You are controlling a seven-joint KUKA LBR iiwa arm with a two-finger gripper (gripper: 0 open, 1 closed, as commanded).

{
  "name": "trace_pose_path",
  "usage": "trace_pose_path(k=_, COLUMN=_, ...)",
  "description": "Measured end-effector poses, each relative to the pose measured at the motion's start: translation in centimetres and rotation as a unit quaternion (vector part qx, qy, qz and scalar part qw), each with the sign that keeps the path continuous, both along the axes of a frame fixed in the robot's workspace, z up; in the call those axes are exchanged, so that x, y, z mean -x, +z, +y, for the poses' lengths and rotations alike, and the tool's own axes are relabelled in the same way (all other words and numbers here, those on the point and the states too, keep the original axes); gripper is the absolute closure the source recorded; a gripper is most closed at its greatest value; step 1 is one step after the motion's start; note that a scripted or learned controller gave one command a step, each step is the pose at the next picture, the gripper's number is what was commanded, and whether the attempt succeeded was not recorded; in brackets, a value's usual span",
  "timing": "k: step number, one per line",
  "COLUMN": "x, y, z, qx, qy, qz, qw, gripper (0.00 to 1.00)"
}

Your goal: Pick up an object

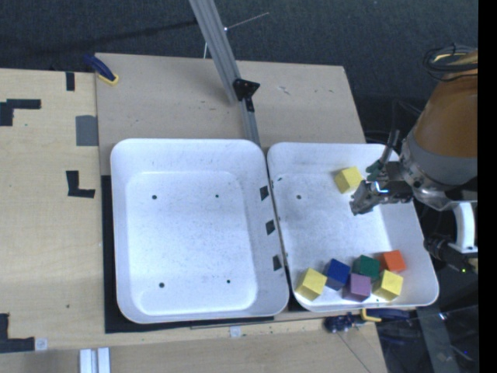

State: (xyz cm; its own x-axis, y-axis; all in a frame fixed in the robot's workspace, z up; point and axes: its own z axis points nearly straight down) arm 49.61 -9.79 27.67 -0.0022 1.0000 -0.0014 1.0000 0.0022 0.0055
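Yellow is what sits nearest my tool (363, 201): a single yellow block (348, 179) lying by itself in the upper part of the right bin (326, 231), just beside and a little up-left of my tip. I hang low over that bin, reaching in from its right rim, and nothing is pinched in my tool. Whether it is spread or pressed together I cannot tell from this slant; the dark tip blurs into one shape.

That lone block looks like the easiest target, because it has free space on every side. The others crowd the bin's lower corner: a second yellow block (312, 284), a blue block (337, 272), a green block (366, 268), a purple block (359, 286), an orange block (394, 261) and one more yellow block (390, 284), touching or nearly so, which leaves little room to slip in. The left bin (124, 231) shares the table (295, 99) alongside.
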Motion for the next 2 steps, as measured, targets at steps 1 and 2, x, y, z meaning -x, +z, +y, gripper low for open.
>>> trace_pose_path(k=1, x=-2.7, y=-0.3, z=3.6, qx=-0.0008, qy=0.001, qz=0.003, qw=1.0000, gripper=1.00)
trace_pose_path(k=2, x=-4.8, y=-0.7, z=8.8, qx=-0.0011, qy=0.002, qz=0.003, qw=1.0000, gripper=1.00)
